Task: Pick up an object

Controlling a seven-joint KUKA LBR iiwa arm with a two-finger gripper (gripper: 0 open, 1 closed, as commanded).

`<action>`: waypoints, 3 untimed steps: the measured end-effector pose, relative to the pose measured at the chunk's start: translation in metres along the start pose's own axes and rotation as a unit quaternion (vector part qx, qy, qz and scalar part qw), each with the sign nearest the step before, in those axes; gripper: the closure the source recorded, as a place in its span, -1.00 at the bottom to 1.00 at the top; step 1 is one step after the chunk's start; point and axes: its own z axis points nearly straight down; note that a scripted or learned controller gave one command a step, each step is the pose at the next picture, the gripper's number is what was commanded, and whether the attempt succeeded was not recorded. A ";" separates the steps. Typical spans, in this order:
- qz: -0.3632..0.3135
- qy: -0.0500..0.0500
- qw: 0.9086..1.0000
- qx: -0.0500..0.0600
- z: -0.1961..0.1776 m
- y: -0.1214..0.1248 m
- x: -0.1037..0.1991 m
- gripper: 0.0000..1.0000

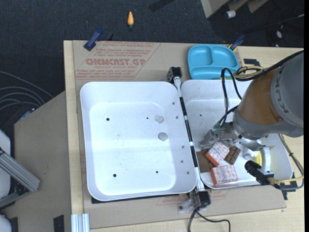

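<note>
The arm (270,100) covers the right bin (203,93) at the frame's right; whether its gripper is spread or pressed cannot be told. Below it lie 2 red-and-white packets (224,174), a brown bar (232,155) and a yellow item (264,158). A blue tray (212,61) sits above. Cardboard at upper left reads "CHEMCAST GP" (116,61).

Bright, even light; slightly soft focus.

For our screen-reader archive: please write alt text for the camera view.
A grey and orange robot arm reaches down into the right white bin over a cluster of small packaged items. The left white bin sits beside it, and a blue divided tray lies behind.
</note>
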 end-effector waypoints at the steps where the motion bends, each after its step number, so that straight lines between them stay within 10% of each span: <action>1: -0.001 0.000 1.000 -0.001 -0.001 0.091 0.000 -1.00; 2: 0.000 0.000 1.000 0.001 -0.101 0.000 0.017 -1.00; 3: 0.000 -0.001 1.000 0.000 -0.058 0.033 -0.006 -1.00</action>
